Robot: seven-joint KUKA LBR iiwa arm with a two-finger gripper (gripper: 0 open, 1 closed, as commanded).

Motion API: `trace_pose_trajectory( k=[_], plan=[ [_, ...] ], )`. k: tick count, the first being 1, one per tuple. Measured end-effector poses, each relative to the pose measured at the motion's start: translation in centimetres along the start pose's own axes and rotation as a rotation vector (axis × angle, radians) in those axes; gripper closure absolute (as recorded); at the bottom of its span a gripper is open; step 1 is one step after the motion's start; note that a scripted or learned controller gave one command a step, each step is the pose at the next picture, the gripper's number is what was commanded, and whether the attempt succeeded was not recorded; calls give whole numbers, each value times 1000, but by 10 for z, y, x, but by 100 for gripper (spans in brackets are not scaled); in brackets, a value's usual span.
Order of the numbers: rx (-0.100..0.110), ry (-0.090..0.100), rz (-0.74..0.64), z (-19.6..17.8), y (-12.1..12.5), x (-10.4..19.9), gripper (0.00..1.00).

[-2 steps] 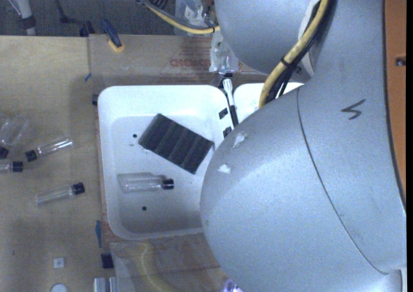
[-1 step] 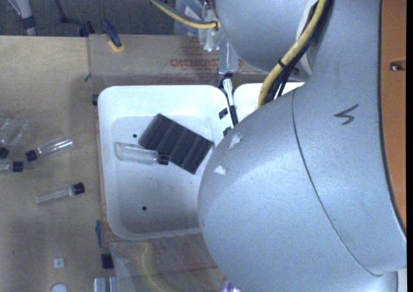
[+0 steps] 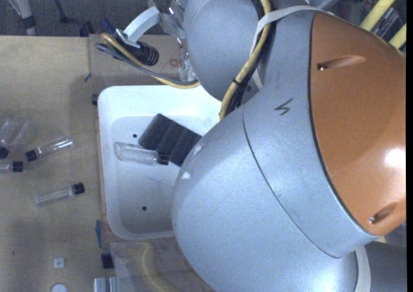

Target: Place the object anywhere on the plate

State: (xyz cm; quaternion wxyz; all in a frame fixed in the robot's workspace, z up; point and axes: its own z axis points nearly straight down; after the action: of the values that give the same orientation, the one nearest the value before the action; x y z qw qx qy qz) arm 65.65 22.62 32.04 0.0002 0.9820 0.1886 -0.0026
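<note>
Clear glass vial with a black cap [image 3: 139,153] lies well below my pincer [image 3: 166,18], in the shallow white bin [image 3: 116,106], just beside a black ribbed block [image 3: 169,137]. Whether my pincer is apart or together, I cannot tell. I judge nothing grasped yet; lifting and placing remain.

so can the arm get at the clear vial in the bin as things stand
Probably yes: the vial lies uncovered on the bin floor, its cap close beside a black block, nothing on top.
</note>
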Motion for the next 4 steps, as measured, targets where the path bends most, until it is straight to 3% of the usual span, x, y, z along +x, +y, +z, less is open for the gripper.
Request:
trace_pose_trajectory(
  k=[1, 2, 3, 4],
  plan=[
    [0, 0, 6, 159, 1, 2, 100],
    [0, -1, -693, 136, -28, -71, 100],
    [-1, 1, -546, 141, 3, 9, 100],
    [-1, 8, 110, 65, 4, 2, 100]
  ],
)
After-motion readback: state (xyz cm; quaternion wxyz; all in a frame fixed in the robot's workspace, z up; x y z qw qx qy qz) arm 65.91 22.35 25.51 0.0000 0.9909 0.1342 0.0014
